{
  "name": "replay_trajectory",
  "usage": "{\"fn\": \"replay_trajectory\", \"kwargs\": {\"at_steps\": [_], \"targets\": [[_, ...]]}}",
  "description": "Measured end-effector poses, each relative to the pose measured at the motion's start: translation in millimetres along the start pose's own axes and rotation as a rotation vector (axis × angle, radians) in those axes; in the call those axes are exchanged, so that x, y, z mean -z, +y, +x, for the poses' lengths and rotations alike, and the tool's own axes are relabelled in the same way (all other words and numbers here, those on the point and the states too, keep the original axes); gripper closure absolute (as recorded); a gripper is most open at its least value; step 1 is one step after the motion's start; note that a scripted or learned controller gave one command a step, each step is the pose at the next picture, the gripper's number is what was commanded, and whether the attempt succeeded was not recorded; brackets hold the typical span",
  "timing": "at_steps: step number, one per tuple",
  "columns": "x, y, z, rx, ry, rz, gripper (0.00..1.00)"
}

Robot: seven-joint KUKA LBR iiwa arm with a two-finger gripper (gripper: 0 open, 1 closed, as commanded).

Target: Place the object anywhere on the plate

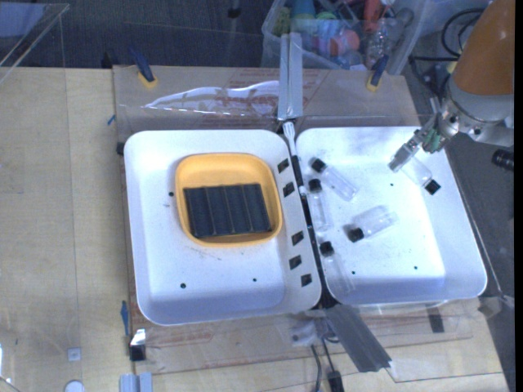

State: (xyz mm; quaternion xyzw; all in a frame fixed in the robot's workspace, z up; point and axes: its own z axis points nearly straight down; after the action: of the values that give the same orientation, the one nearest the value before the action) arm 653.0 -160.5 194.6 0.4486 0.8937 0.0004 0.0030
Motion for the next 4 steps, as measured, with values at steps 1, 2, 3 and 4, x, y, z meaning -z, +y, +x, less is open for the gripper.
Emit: {"fn": "replay_trajectory", "kwargs": {"at_steps": [1, 2, 3, 4], "targets": [[61, -2, -28, 0.201, -0.001, -0.001, 1.0], [114, -19, -41, 0.428, -0.003, -0.002, 1.0], [145, -34, -53, 0.696, -0.004, -0.003, 1.0], [238, -42, -47, 0.987, -0.005, -0.004, 1.0]]}}
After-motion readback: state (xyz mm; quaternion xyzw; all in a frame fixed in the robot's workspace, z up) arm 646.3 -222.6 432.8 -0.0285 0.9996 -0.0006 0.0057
